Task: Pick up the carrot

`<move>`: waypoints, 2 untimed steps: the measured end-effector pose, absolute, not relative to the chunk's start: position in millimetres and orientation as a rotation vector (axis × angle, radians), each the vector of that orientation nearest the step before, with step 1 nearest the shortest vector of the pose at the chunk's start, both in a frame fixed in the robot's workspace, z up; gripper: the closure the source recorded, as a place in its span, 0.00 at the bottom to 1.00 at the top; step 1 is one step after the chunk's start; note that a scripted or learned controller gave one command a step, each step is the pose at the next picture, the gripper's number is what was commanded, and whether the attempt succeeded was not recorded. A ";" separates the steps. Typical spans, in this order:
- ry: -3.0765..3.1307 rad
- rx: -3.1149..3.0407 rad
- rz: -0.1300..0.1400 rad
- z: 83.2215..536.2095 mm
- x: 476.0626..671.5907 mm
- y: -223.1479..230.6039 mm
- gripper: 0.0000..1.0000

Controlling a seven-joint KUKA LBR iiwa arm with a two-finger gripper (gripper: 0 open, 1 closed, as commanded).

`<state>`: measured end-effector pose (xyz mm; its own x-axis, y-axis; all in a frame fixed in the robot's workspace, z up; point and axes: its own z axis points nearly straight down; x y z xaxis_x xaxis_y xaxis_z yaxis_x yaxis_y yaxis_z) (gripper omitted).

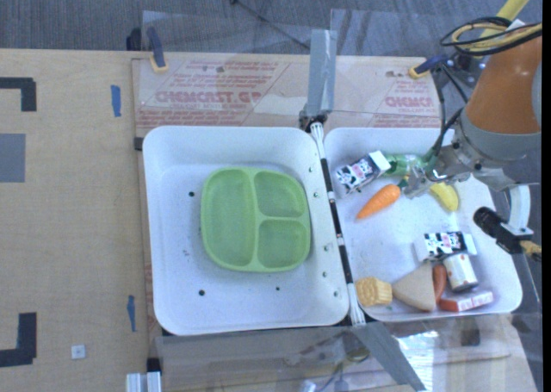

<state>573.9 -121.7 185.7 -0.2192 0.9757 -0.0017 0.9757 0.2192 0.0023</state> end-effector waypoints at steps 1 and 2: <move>2.451 1.961 0.001 185.5 573.8 -121.6 0.00; 2.367 2.033 0.020 97.9 611.7 -110.2 0.00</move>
